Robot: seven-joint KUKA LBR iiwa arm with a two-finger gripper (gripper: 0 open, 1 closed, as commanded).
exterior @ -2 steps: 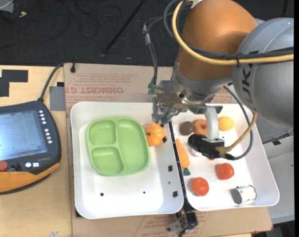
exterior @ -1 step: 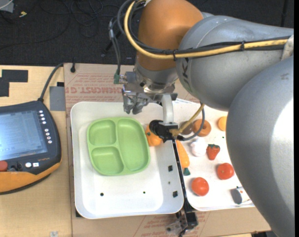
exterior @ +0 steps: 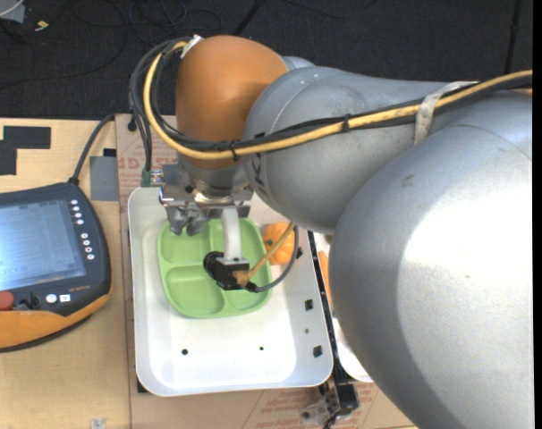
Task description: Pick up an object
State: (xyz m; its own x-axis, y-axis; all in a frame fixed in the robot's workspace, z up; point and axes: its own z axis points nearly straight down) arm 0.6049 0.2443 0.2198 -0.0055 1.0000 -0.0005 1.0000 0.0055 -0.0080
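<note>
claw (exterior: 206, 223) low over green tray (exterior: 186, 286) in view-left bin (exterior: 217, 357) | claw grip: cannot tell | orange object (exterior: 276, 236) just beside tray | progress: nothing visibly lifted, grasp and lift left to do

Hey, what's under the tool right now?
A green divided tray lies under the tool in the left white bin. An orange thing peeks out beside it. The tool covers the tray's upper middle, so anything there is hidden.

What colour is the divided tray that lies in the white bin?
The divided tray is light green, seen best in the camera view.
</note>
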